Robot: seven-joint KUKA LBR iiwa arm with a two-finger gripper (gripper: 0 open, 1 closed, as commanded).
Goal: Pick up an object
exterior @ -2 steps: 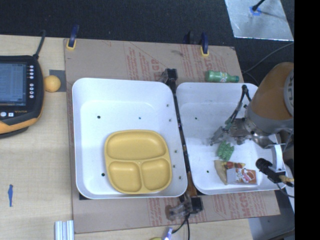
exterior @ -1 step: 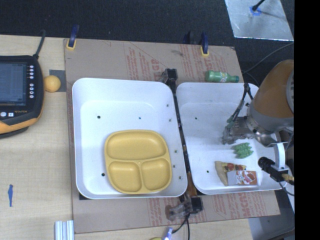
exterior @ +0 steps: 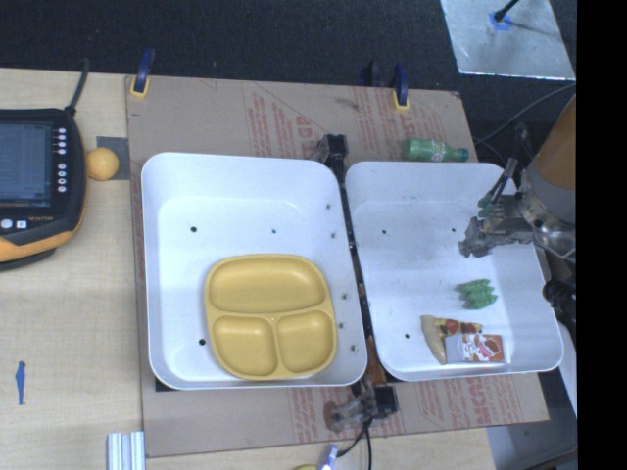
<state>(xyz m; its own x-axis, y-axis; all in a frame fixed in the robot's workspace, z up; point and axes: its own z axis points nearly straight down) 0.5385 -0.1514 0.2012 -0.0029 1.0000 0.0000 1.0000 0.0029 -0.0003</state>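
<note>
Far left of the frame: black-and-orange teach pendant (exterior: 34, 186) on the surface (exterior: 59, 360), yellow ball (exterior: 102, 163) just beside it. Left bin (exterior: 167, 189) holds a yellow divided plate (exterior: 270, 314). Right bin (exterior: 411, 189) holds a small green item (exterior: 477, 293), and a pizza-slice toy (exterior: 436, 335) touching a red-and-white packet (exterior: 474, 347) at lower right. Gripper (exterior: 477, 241) sits at the bin's right side, above the green item, apart from it; cannot tell its opening. Nothing grasped; judged: pick not yet made. Green bottle (exterior: 434, 150) lies beyond the bin. Cardboard sheet (exterior: 245, 116) underneath, dark floor behind.
</note>
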